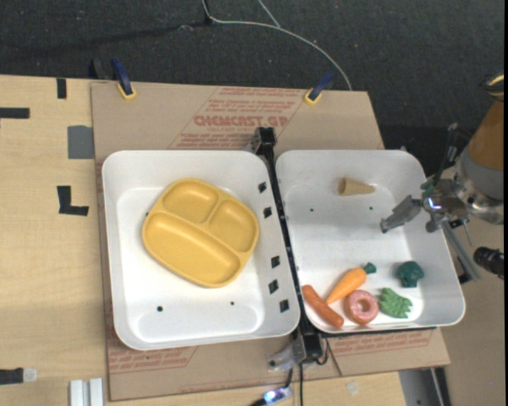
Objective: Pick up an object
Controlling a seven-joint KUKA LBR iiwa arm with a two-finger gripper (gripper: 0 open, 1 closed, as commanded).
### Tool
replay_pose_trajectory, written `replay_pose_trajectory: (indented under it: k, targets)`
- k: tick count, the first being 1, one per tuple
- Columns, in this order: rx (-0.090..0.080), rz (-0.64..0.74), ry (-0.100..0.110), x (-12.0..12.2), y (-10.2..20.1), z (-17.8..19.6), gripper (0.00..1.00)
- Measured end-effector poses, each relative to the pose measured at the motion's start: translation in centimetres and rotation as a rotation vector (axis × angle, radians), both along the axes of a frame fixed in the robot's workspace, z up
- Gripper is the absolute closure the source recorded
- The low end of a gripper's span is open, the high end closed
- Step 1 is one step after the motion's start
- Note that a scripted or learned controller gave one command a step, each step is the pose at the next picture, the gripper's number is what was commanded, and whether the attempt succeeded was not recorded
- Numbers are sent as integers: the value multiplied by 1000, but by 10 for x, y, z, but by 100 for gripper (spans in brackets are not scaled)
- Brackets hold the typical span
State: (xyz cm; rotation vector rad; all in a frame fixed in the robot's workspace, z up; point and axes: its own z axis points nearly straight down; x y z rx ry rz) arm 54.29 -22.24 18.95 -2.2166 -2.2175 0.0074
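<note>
Camera view: right bin (309,166) near edge holds sausage (321,306), carrot (347,282), donut (361,306), green toys (395,302); wedge (355,186) lies alone by far edge; fingers (395,217) at right rim, low over bare floor, pinching nothing, spread or pressed cannot tell; left bin holds yellow tray (201,231), likely drop-off

Red print "CHEMCAST GP" on the brown cardboard sheet (237,117) under the bins, read upside down, smaller lines illegible

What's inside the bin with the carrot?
The right bin holds a carrot, hot dog, donut, two green vegetables, and a tan wedge. Whatever lies beneath them is covered.
</note>
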Motion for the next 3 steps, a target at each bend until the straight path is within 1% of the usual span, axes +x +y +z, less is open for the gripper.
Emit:
replay_pose_trajectory:
  k: [1,2,3]
  targets:
    - [0,1,-2,1,6,-45,0]
    - [-1,1,-2,0,7,-100,0]
    - [0,2,-5,1,8,-87,100]
